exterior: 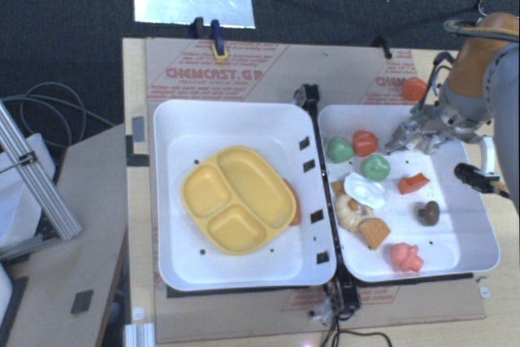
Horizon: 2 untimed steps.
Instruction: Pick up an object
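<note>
- Camera view: the gripper hangs over the right bin's upper part; whether it is open or closed cannot be told.
- Near it lie a red tomato, two green balls, a red wedge and a brown piece.
- A yellow divided tray sits in the left bin.

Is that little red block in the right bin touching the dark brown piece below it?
Apart. In the camera view, bare white bin floor shows plainly between the red block and the dark brown piece lower down in the right bin.
</note>
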Motion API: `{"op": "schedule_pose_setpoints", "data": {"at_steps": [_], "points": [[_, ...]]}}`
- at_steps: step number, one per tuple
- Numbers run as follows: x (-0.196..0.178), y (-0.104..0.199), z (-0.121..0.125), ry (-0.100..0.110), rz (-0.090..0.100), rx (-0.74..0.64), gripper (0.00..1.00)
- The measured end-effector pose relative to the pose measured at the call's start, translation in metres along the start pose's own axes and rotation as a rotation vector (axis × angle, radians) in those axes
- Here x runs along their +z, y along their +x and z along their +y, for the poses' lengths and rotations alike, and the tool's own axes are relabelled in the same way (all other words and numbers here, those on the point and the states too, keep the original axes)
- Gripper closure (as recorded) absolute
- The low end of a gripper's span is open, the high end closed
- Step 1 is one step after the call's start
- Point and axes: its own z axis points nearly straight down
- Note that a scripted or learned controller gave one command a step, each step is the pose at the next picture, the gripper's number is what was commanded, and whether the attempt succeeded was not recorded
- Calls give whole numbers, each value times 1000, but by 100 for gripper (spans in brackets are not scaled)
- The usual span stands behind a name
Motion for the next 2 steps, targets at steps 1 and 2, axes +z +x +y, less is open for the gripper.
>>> {"op": "schedule_pose_setpoints", "data": {"at_steps": [1,2], "points": [[-2,5,-53,-27,2,-2,0],[-14,5,-50,-36,-1,-6,100]]}}
